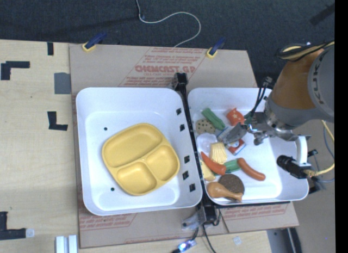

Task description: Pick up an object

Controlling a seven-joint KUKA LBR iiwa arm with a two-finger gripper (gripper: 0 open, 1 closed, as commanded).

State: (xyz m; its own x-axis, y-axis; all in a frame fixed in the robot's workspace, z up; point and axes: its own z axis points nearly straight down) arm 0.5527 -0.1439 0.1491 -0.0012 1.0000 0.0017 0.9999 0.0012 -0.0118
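Camera view puts your claw (231,134) low in the right bin (272,192), among the toy food, close to a small red piece (236,147). You cannot tell how far it is open or whether it has anything, so count the pick as not yet done. Count two bins, one yellow tray (140,158) in the left bin (92,110), two sausages (251,169), two green pieces (213,119), one drumstick (225,187), one corn piece (218,152).

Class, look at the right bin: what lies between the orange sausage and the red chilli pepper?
In the camera view, a small green vegetable piece lies between the orange sausage and the red chilli pepper.
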